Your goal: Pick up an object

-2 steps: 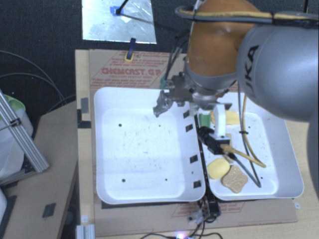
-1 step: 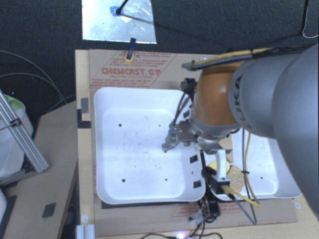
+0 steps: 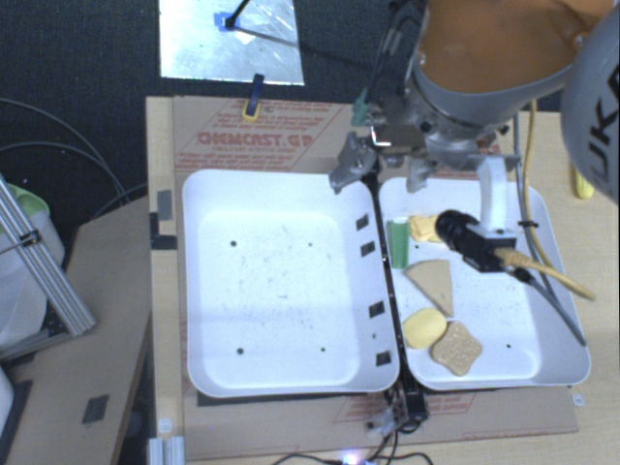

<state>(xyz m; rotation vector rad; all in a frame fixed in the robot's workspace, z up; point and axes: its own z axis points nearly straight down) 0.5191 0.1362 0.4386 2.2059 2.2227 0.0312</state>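
I log: gripper (image 3: 383, 170) above right bin's (image 3: 557, 356) far-left corner, grip state untellable. Inside: green block (image 3: 398, 242), tan wedge (image 3: 434, 282), yellow round (image 3: 423, 327), waffle piece (image 3: 456, 349).

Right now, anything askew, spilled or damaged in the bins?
Nothing stands out. The green block, yellow piece, tan wedge, yellow round and waffle-textured piece all lie inside the right bin, bunched toward the divider. No spill or breakage visible.
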